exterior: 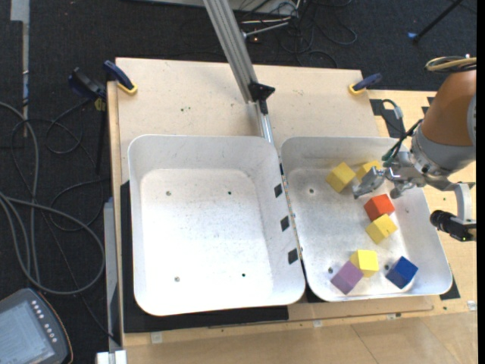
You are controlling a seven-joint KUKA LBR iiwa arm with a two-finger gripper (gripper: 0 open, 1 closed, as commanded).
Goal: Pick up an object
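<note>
Grey arm reaches leftward, jaws seemingly astride a yellow cube.

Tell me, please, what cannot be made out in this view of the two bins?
- End effector: too small and blurred to tell whether it holds anything.
- Yellow block beside it: partly covered by the end effector.
- Arm: cut off by the right edge.
- Tablet: cut off at the bottom-left corner.

place: robotics lab | bench: plywood board held by clamps | floor: dark carpet strewn with loose cables | gear: aluminium camera pole, control pendant, robot arm
</note>
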